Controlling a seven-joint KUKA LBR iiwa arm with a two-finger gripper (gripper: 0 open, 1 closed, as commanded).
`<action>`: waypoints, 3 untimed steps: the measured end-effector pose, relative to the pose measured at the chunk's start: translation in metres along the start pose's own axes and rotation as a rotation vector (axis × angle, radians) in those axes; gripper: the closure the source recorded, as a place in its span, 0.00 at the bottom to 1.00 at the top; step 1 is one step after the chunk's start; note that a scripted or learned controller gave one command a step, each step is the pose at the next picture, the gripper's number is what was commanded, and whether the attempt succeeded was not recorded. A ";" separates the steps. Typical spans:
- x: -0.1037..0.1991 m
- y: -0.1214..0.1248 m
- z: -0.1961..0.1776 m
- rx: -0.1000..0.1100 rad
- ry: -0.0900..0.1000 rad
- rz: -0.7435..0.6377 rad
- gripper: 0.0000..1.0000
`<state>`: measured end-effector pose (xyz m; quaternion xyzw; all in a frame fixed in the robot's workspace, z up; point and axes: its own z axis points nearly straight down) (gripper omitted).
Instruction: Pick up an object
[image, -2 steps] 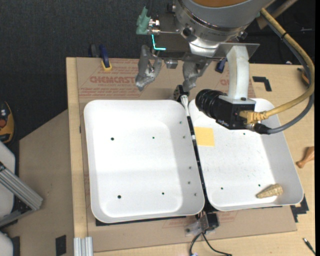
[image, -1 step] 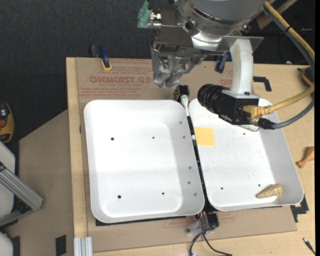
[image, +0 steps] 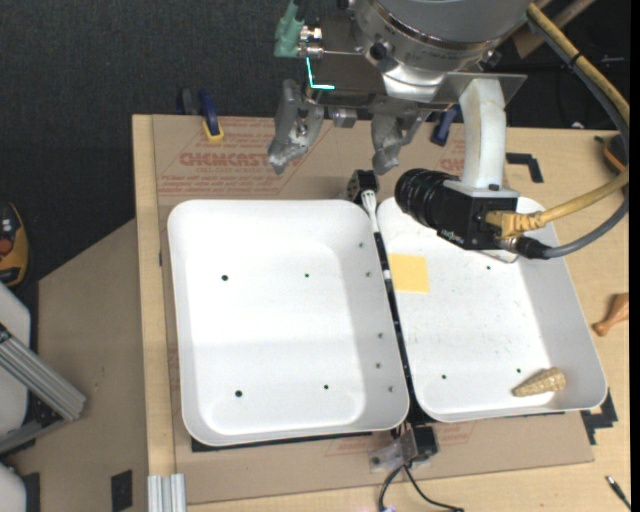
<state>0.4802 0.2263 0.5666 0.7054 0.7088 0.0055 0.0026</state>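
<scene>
Over the far edge of the brown cardboard-covered bench (image: 250, 150), the grey metal two-finger gripper (image: 335, 148) hangs with its fingers spread wide apart, nothing between them. The smooth white plastic left bin (image: 200, 300) sits below it. In the white right bin (image: 560, 300), a flat pale-yellow square piece (image: 409, 273) lies near the dividing rim, and a ridged tan cone-shaped object (image: 540, 382) rests in the near right corner.
</scene>
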 end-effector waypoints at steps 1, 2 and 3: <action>0.001 0.000 -0.011 -0.004 0.002 -0.001 1.00; 0.001 0.000 -0.010 -0.003 0.001 -0.001 0.00; 0.001 0.001 -0.021 -0.007 0.003 -0.001 1.00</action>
